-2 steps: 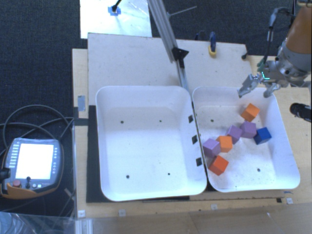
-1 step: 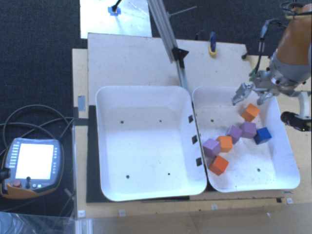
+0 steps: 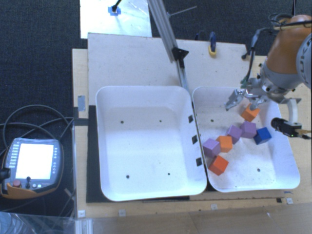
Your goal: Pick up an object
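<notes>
Leftmost, beyond the pincer point(image 3: 246, 99), a bare white bin point(image 3: 146, 106) with ample open floor. Spread open over the right bin point(image 3: 287, 172), fingers gripping nothing, one tip just above a small orange cube point(image 3: 250, 113). Below the pincer, clustered purple, orange and blue cubes point(image 3: 233, 141), away from the walls.

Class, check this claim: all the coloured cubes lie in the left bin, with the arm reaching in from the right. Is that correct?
Not quite. The camera view shows the coloured cubes in the right bin, not the left bin. The arm does reach in from the right.
</notes>
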### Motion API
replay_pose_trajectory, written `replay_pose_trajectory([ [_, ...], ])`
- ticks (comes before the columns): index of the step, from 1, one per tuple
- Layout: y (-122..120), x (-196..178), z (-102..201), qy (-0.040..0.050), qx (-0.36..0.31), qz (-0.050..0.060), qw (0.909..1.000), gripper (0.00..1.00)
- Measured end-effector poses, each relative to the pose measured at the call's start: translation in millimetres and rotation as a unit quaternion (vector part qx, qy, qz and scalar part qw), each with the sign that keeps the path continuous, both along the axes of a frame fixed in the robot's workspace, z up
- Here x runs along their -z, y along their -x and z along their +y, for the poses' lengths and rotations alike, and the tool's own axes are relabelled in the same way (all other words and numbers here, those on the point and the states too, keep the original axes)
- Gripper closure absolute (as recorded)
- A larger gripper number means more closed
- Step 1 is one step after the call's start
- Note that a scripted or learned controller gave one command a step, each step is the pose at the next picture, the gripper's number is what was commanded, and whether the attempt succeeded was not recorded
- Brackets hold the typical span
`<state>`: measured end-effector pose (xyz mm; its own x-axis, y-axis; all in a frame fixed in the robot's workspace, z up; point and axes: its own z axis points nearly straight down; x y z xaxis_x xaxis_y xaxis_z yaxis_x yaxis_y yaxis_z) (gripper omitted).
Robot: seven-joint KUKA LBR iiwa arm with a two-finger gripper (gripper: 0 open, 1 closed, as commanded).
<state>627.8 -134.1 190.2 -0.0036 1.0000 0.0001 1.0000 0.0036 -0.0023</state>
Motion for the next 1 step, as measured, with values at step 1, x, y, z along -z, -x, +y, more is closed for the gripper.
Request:
replay_pose_trajectory([
  [1,-3.6,42.0,0.0,0.0000,0.000,0.000,1.0000,0.00],
])
